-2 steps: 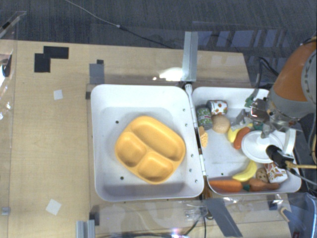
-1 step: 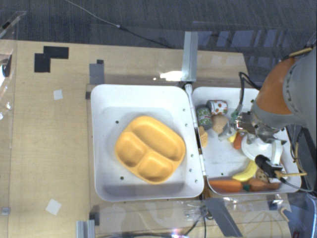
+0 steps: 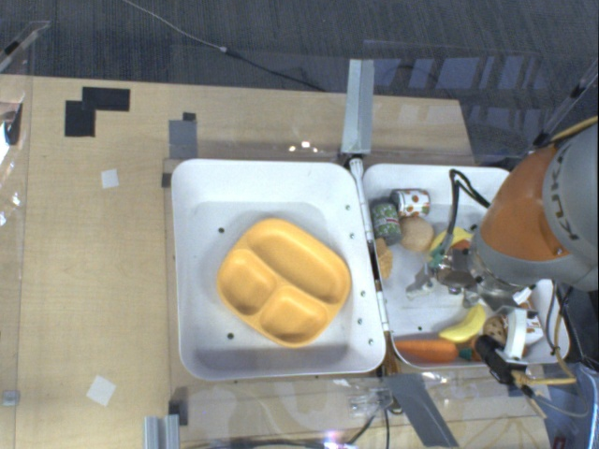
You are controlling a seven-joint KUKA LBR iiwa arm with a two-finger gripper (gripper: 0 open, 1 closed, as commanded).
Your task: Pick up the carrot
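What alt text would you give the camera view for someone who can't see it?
An orange carrot lies along the near wall of the right white bin, with the robot arm's gripper above it among a banana and small cans. The left white bin holds a yellow divided tray.

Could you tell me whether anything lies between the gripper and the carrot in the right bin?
The carrot lies along the right bin's near wall. The gripper hovers farther back, above the bin floor. The floor between them looks bare; a banana lies just right of that path, close to the carrot's end.
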